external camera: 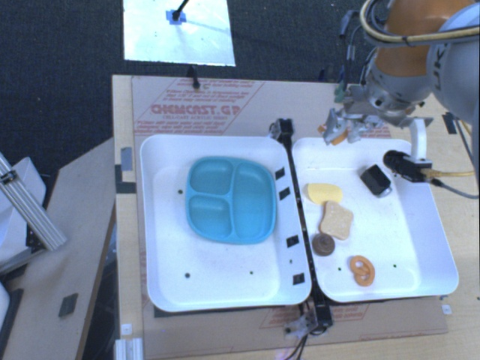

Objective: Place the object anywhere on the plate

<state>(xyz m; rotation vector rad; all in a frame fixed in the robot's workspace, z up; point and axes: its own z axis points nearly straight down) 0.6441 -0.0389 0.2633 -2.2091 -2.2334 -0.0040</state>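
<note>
A blue plate point(229, 199) with three compartments lies in the left white bin point(165, 276). My gripper point(341, 132) hangs over the far left corner of the right white bin point(427, 268), to the right of the plate and apart from it. A small orange piece point(334, 136) shows between its fingertips, and the fingers are shut on it. Loose on the floor of the right bin lie a yellow piece point(324, 193), a slice of bread point(337, 220), a round brown cookie point(323, 244) and an orange pretzel point(362, 270).
The black ridge point(294, 201) where the bins meet runs between the plate and the food. A black fitting with a cable point(405, 166) hangs from the arm over the right bin. A white sheet point(178, 21) lies beyond the bench.
</note>
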